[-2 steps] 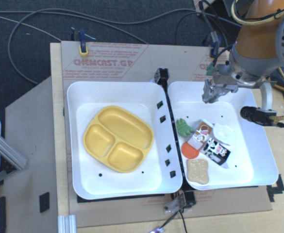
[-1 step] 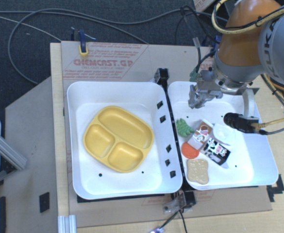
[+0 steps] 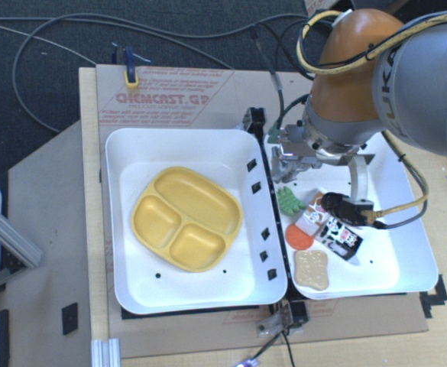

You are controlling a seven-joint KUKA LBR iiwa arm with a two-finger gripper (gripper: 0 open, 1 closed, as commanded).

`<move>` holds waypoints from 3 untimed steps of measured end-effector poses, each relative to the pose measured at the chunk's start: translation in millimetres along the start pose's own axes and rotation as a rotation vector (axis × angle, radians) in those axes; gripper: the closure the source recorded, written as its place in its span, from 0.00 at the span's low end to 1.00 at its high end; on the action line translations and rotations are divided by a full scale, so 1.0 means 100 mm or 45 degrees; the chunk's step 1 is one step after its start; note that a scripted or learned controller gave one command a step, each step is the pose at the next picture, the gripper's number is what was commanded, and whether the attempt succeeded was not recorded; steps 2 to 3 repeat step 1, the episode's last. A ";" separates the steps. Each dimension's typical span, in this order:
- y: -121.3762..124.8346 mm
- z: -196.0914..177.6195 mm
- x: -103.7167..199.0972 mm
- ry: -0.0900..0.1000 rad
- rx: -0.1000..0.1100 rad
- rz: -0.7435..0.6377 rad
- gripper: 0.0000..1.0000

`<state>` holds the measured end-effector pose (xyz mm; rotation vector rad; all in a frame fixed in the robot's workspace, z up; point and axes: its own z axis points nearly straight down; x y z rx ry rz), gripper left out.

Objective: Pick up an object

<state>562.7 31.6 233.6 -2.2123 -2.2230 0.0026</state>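
My gripper (image 3: 286, 163) hangs above a bumpy green toy (image 3: 288, 202); finger state cannot be told. Beyond it: smooth orange disc (image 3: 299, 238), speckled beige slab (image 3: 312, 270).

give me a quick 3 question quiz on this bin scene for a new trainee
1. True or false: the yellow divided tray lies in the right bin.
2. Which item lies nearest the camera in the right bin? A) green piece B) tan slice C) orange disc
3. Fill in: the gripper hangs over the ____ bin, near the divider between the bins.

Key: 1 false, it lies in the left bin. 2 B. 3 right.
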 end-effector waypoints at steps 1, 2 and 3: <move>-0.15 -0.05 0.51 0.001 -0.002 -0.002 1.00; -0.15 -0.05 0.51 0.001 -0.002 -0.002 1.00; -0.15 -0.05 0.51 0.001 -0.002 -0.002 1.00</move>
